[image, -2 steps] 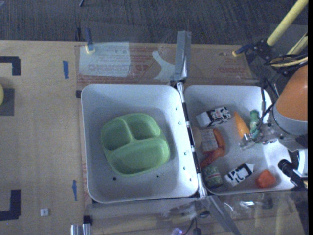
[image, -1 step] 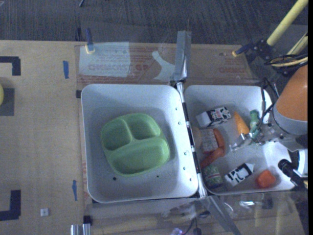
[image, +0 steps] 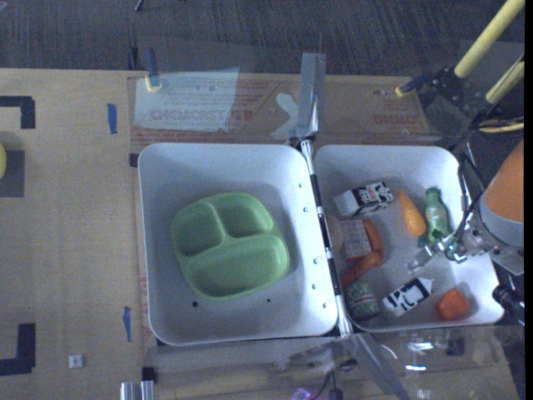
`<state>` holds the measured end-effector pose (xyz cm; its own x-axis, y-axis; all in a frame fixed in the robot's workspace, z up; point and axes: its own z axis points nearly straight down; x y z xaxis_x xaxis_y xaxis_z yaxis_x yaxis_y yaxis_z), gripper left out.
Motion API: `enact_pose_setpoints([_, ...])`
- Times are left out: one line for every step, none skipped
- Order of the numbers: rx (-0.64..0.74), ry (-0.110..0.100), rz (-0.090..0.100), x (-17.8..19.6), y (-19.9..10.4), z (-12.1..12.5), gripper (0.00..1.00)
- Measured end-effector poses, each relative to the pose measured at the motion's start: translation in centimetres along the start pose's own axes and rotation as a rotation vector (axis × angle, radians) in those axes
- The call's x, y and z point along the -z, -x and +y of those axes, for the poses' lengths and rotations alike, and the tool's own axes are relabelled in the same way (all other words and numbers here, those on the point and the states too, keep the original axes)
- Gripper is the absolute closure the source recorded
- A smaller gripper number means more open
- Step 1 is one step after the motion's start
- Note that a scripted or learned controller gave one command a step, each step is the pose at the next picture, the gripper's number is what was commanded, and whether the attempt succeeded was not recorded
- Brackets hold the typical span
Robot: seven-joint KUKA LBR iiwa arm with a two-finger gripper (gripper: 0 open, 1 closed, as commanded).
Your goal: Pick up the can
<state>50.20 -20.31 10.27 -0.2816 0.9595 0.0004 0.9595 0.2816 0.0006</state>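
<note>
Can point(image: 362, 300) lies in right bin point(image: 391, 161), front-left corner, against dividing wall. End effector point(image: 440, 250) hovers near bin's right side, empty, fingers apart. Can sits well left and forward of it, beyond black-white carton point(image: 408, 295).

Divided tray point(image: 231, 245) in left bin point(image: 158, 173), can point(image: 361, 298) at right bin's point(image: 391, 158) near-left corner, carton point(image: 407, 296) just right

Two white bins point(image: 158, 169) sit on tan board, the left one bearing a light green tray point(image: 231, 244), the right one black-and-white cow-patterned cartons point(image: 365, 197), an orange carrot point(image: 411, 213), a green bottle point(image: 435, 212) and a dark green can point(image: 362, 300).
</note>
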Motion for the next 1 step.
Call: enact_pose_setpoints([-0.002,0.004,-0.002,1.05,0.08,0.08,1.0])
